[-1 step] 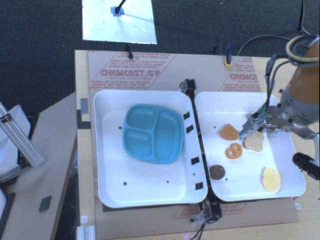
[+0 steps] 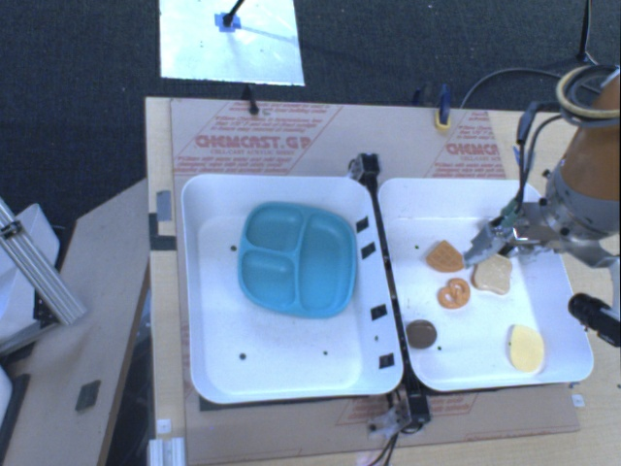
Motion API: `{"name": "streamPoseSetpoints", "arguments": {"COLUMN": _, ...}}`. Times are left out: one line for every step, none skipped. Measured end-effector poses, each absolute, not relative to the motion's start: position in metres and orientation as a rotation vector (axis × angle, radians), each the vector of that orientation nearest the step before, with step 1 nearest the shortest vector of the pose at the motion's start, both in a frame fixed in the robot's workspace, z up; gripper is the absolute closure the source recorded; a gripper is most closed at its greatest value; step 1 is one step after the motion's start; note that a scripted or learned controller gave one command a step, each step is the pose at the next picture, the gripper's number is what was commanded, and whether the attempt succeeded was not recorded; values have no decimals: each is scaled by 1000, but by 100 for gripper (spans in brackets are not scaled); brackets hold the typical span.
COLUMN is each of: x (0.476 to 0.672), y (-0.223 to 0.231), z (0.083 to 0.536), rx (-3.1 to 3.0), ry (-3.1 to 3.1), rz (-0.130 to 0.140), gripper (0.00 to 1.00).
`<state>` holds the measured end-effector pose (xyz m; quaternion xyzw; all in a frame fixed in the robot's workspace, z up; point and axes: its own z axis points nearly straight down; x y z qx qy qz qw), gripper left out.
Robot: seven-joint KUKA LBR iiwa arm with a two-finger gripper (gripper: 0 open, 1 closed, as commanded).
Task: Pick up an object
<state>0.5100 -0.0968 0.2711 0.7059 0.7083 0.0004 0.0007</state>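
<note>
We are hovering the gripper [image 2: 485,248] low in the right bin [image 2: 553,367]; whether it is parted we cannot tell. The pale toast piece [image 2: 493,276] is lying just below it: seemingly light, stiff, thin, best pinched across its edges.

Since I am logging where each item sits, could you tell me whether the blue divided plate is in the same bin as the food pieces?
No, the blue divided plate lies in the left bin, while the food pieces are in the right bin.
</note>
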Motion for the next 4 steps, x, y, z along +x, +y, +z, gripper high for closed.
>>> {"name": "streamPoseSetpoints", "arguments": {"x": 520, "y": -96, "z": 219, "rx": 2222, "ry": 2225, "rz": -2, "gripper": 0}}
{"name": "streamPoseSetpoints", "arguments": {"x": 526, "y": -94, "z": 158, "rx": 2222, "ry": 2223, "rz": -1, "gripper": 0}}
{"name": "streamPoseSetpoints", "arguments": {"x": 529, "y": -94, "z": 117, "rx": 2222, "ry": 2223, "rz": -1, "gripper": 0}}
{"name": "streamPoseSetpoints", "arguments": {"x": 530, "y": -94, "z": 129, "rx": 2220, "ry": 2221, "rz": 1, "gripper": 100}}
